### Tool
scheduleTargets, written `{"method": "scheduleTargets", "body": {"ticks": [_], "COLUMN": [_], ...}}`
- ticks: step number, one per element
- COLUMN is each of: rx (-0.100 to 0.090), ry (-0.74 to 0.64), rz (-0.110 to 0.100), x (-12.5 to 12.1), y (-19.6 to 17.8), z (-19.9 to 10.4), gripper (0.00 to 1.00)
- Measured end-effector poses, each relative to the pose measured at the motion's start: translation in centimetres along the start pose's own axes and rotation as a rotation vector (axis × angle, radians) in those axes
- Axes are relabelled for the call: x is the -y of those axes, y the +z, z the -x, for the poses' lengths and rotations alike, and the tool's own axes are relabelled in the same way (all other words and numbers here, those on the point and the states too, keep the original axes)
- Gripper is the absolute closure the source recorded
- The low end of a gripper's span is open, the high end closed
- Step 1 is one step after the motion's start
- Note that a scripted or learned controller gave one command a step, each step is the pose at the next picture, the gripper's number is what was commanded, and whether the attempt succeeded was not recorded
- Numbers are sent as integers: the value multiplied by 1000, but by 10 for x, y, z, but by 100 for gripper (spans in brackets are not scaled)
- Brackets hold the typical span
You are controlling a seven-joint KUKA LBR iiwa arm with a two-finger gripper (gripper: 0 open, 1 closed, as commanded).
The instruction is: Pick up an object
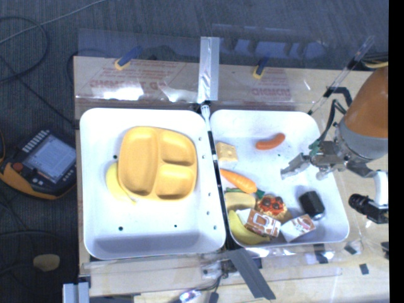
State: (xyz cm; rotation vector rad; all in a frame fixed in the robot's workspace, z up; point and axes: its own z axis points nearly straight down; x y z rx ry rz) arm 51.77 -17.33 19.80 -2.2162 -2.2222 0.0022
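While the arm reaches in from the right, grey with an orange band above the wrist, its gripper hangs over the right bin, above bare white floor near that bin's right wall. Two fingers show, spread apart, with nothing between them.

Nearest the viewer, along the front wall of the right bin, lies a cluster of objects: a banana curving at the front left corner, a small printed carton resting against it, a white packet with a red label just beside the carton, and a red and black toy just behind these. A black cylinder lies to the right of the cluster, just in front of the gripper and apart from it. Behind the cluster, a carrot lies at a slant near the bin's left wall, with a pale yellow block behind it. Farthest back in this bin, a sausage lies alone on open floor.

Across the divider, the left bin holds a yellow compartment tray, which rests over a pale yellow object showing at its left edge.

Beyond both bins, a clear sheet covers the bench, with two blue and yellow clips on its far edge. On the floor at left lies a handheld control pad.
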Motion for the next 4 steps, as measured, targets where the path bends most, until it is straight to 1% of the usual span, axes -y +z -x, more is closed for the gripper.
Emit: {"method": "scheduleTargets", "body": {"ticks": [1,2,3,4], "rx": [6,6,8,3], "ry": [36,-2,-4,-35], "rz": [9,16,14,0], "x": [-36,-111,-112,-115], "y": [107,108,98,16], "z": [-43,-66,-66,-98], "gripper": [0,0,100,100]}}
